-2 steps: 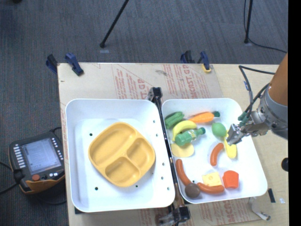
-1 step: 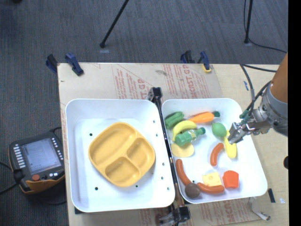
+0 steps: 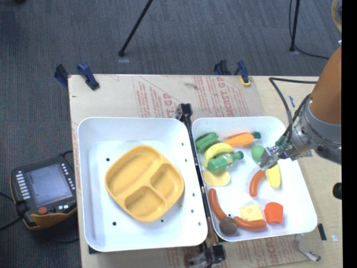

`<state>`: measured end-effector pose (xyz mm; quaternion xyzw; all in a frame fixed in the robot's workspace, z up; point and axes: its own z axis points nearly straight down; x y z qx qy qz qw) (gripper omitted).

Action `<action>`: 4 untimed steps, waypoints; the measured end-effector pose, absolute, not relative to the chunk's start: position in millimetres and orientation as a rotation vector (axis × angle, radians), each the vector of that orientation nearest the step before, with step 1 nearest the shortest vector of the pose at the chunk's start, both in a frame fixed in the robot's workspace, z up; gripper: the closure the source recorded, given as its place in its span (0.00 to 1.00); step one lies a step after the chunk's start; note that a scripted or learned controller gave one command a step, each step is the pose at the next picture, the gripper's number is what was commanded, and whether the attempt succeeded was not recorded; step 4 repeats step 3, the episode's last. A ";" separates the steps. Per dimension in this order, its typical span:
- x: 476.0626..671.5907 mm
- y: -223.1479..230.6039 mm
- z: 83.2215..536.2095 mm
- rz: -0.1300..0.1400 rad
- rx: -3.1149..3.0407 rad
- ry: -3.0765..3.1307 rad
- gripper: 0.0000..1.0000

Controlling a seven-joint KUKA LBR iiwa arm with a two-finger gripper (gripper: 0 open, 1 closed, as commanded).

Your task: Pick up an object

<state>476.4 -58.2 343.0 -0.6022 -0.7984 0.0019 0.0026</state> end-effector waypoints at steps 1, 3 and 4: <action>475.5 -9.2 274.7 0.006 -1.674 -2.650 1.00; 476.4 -5.4 316.6 0.002 -0.996 -2.974 1.00; 476.4 -5.4 316.6 0.002 -0.996 -2.974 1.00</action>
